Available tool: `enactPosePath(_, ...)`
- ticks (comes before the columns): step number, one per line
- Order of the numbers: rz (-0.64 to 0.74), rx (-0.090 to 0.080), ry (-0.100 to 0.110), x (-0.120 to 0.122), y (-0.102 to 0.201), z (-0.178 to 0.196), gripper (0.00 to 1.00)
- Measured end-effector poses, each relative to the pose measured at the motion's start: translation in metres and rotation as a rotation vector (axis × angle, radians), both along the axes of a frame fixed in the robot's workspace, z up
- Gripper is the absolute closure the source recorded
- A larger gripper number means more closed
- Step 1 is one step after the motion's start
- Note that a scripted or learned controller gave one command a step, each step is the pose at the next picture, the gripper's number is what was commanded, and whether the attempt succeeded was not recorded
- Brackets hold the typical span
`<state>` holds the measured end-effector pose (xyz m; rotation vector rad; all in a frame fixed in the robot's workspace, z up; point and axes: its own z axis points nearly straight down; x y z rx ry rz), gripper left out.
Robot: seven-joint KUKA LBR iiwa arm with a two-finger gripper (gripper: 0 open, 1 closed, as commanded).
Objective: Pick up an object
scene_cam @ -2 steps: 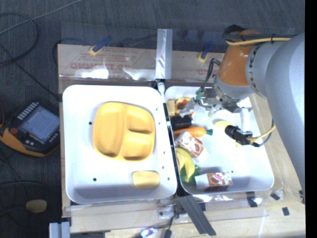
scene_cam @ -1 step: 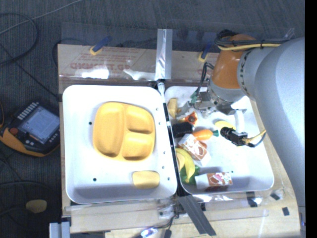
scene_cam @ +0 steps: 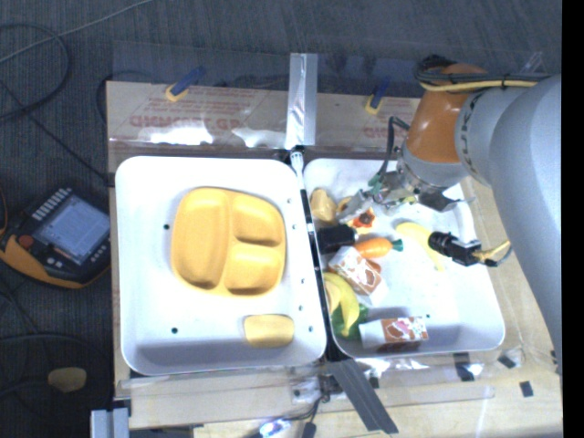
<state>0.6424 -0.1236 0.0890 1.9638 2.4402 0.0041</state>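
Note:
The right bin (scene_cam: 474, 308) holds a heap of small items. Among them are an orange toy carrot (scene_cam: 374, 244), a black bottle-like piece (scene_cam: 333, 236), a red and white packet (scene_cam: 356, 270), a yellow banana (scene_cam: 339, 299), a white and brown carton (scene_cam: 394, 330), a tan lump (scene_cam: 321, 203) and a pale yellow piece (scene_cam: 412, 234). My gripper (scene_cam: 387, 186) hangs low over the bin's back part, just above a small red and orange item (scene_cam: 363, 218). I see nothing clearly held in it.
The left bin (scene_cam: 146, 327) holds a yellow divided tray (scene_cam: 228, 240) and a yellow block (scene_cam: 268, 329) near its front wall. A metal strip (scene_cam: 302, 99) rises behind the wall between the bins. The grey arm (scene_cam: 525, 162) covers the right bin's far right corner.

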Motion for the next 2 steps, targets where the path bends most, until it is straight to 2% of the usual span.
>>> enactPosePath(1,0.0,0.002,0.0,0.001,0.001,0.01,1.0)
enactPosePath(2,-0.164,0.003,0.01,-0.009,0.052,0.094,1.0)
